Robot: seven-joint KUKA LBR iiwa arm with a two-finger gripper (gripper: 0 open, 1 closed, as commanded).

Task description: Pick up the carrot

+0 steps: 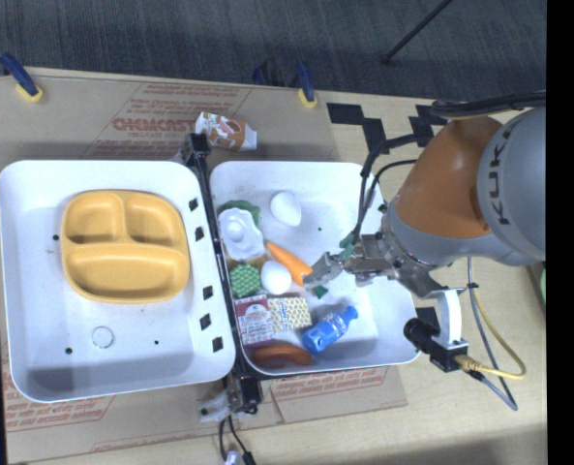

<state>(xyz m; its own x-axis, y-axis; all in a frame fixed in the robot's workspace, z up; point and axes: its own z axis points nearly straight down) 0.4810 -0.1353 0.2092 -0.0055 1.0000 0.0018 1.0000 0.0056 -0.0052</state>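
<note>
Tabletop point(64, 114) carrying two white bins; one carrot point(287, 259), two eggs lying in right bin point(364, 352); claw point(317, 270) hovering beside carrot, fingers spread.

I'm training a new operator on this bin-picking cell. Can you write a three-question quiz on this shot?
1. True or false: the carrot lies in the same bin as the yellow tray.
2. Which lies nearest the gripper? A) blue bottle B) carrot C) yellow tray
3. Fill in: the packet outside the bins lies on the ____.

Key: 1 false, the carrot is in the right bin; 2 B; 3 cardboard.
</note>
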